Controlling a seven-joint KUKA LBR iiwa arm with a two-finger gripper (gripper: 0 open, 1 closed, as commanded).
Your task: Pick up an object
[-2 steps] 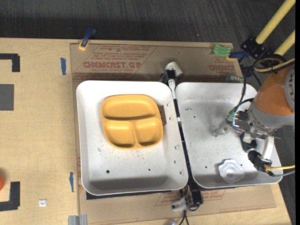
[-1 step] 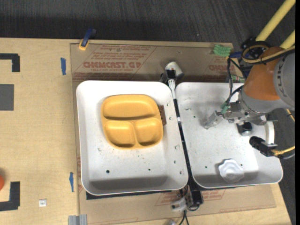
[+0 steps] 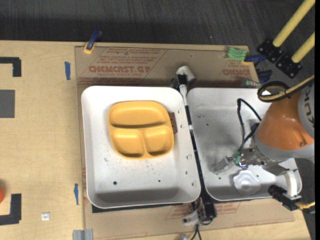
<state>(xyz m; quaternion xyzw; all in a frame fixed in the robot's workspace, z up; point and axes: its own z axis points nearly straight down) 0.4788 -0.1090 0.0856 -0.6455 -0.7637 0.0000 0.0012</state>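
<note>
The only writing you can read is red print on the brown cardboard sheet (image 3: 125,64) lying beyond the yellow tray (image 3: 141,129). It appears to say "CHEMCAST GP", though it is soft. The same red print shows farther right of the tray on that sheet, cut off by the arm's cables.

The yellow tray is your one clear thing to pick. It has three sections, one long and two short, and it lies flat in the left bin (image 3: 95,149), toward that bin's far side. The gripper (image 3: 221,165) is well apart from the tray. It is off to the tray's right, across the black seam between the bins, and low over the floor of the right bin (image 3: 210,109). You cannot tell from this view whether the gripper is open or closed, because the orange band (image 3: 282,129) and the wrist cover most of it. Nothing yellow is at its tip.

The left bin holds the tray and a few dark specks nearer you than the tray. In the right bin, right of the tray, you see the gripper, its cables and some small specks.
</note>
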